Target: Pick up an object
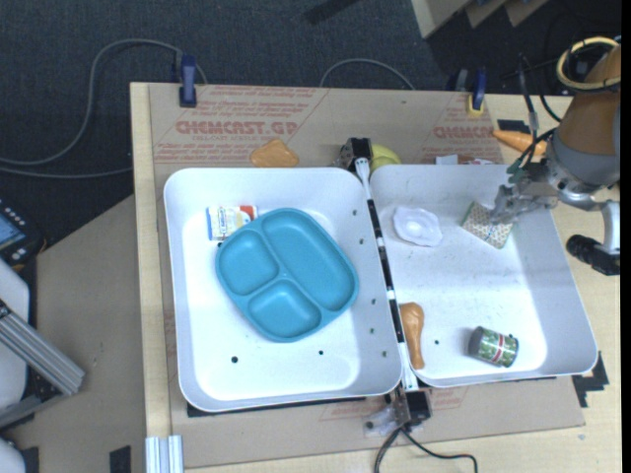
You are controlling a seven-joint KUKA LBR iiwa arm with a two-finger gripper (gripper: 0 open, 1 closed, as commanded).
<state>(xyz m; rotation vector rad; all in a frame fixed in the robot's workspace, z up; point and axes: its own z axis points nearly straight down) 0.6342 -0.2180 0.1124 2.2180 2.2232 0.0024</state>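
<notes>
My gripper (510, 203) hangs over the back right part of the right bin (552, 294), at the end of the grey arm with its orange band. Its tip is right at the upper right edge of a small speckled pad (485, 227) that lies on the bin floor. A white round lid (416, 227) rests to the left of the pad. Near the front of the same bin a green can (493, 346) lies on its side. An orange drumstick-shaped toy (411, 327) leans against the bin's left wall.
The left bin (197, 323) holds a blue divided plate (285, 273) and a small packet (229, 220) behind it. On the board behind the bins lie an orange piece (274, 153), a yellow-green object (384, 156) and another orange item (514, 139).
</notes>
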